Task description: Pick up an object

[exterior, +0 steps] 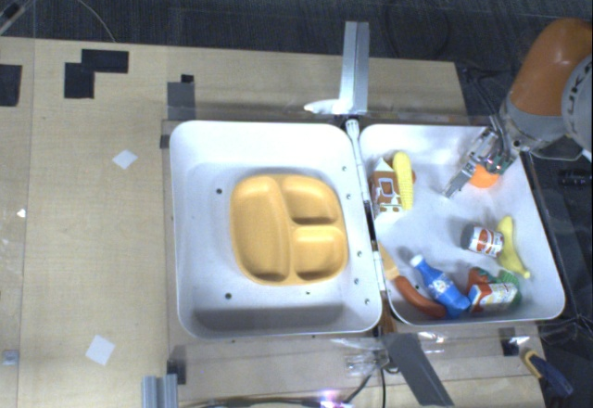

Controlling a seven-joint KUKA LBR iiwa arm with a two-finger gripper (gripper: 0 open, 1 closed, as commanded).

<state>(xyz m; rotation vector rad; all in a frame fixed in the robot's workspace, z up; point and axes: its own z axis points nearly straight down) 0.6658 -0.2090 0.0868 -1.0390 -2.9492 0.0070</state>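
Note:
My gripper (477, 171) hangs over the far right part of the right bin (547, 253), below the arm's orange band. A small orange object (485, 178) sits right at the gripper's tip, partly covered by it; whether it touches the gripper is unclear. Elsewhere in this bin lie a yellow corn cob (403, 180) beside a brown packet (384, 190), a small can (482, 239), a banana (510, 247), a blue bottle (436, 282), a red sausage (413, 295) and a green-and-red can (497, 294).
The left bin (199, 211) holds a yellow divided tray (285, 227). A metal post (356, 68) stands at the far end of the wall between the two bins. The objects in the right bin crowd its near edge and left side.

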